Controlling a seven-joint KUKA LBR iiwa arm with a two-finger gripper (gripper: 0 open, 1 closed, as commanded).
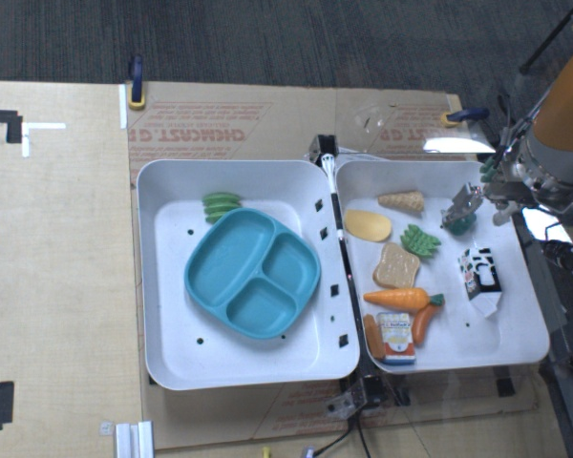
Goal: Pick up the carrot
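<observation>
The carrot (398,299) is orange with a green top at its right end. It lies on its side in the front half of the right bin (516,337), just below a slice of bread (396,266). My gripper (461,212) hangs over the back right part of the same bin, up and to the right of the carrot and well apart from it. The arm's orange band (562,113) shows at the right edge.
Around the carrot in the right bin lie a yellow piece (367,225), a tan roll (402,200), a green leaf (421,240), a black-and-white carton (481,277), a sausage (422,324) and a small box (394,338). The left bin (162,351) holds a blue divided plate (253,272) and a green pod (222,204).
</observation>
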